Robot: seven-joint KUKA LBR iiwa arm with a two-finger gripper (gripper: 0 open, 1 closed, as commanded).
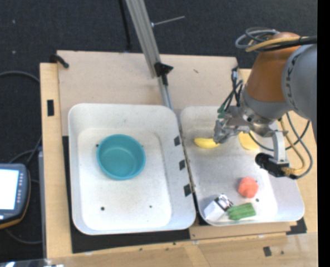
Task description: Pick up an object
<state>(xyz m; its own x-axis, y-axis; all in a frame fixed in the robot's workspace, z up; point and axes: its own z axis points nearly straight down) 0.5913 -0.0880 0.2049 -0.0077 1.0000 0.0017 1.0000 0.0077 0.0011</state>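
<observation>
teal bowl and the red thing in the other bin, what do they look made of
Teal bowl: probably plastic, with a smooth, even colour and a soft sheen on its rim. Red object: rounded, matte orange-red; possibly plastic or foam toy food, too small to tell.

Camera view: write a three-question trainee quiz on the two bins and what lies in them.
1. True or false: the teal bowl sits in the right bin.
2. Which item lies closest to the gripper? A) yellow banana-shaped piece B) red-orange round item C) green item
3. Fill in: the green item lies near the right bin's ____ edge, beside a small white-and-silver item.

Key: 1 false, it is in the left bin; 2 A; 3 front.
</observation>
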